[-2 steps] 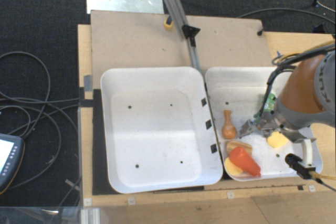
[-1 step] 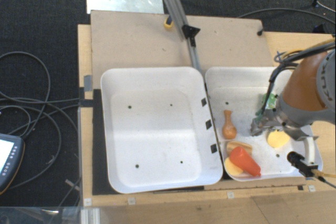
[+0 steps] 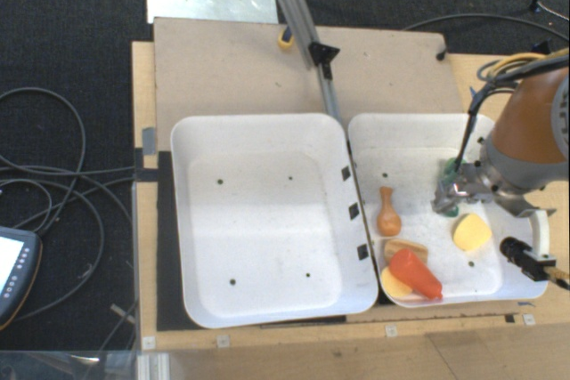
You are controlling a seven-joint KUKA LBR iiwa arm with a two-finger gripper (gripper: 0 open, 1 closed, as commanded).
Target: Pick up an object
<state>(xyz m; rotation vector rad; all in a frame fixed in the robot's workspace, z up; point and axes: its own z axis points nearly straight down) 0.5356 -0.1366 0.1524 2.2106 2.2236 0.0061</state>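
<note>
The right bin (image 3: 419, 131) holds several small objects. A tan gourd-shaped piece (image 3: 388, 212) lies near its left wall. At the front left, a red-orange carrot-like piece (image 3: 417, 272) rests over a yellow piece (image 3: 394, 284). A yellow lemon-like lump (image 3: 471, 233) sits right of centre. My gripper (image 3: 449, 198) is low in the bin just above and left of that lump. Bits of a green object (image 3: 449, 167) show at the gripper's top and bottom edges, and the gripper body hides the rest of it.
The left bin (image 3: 200, 138) sits beside the right one, their rims touching. A slanted grey pole (image 3: 294, 0) crosses the bench behind the bins. The arm's orange band (image 3: 530, 125) hangs over the right bin's right side, with black cables above it.
</note>
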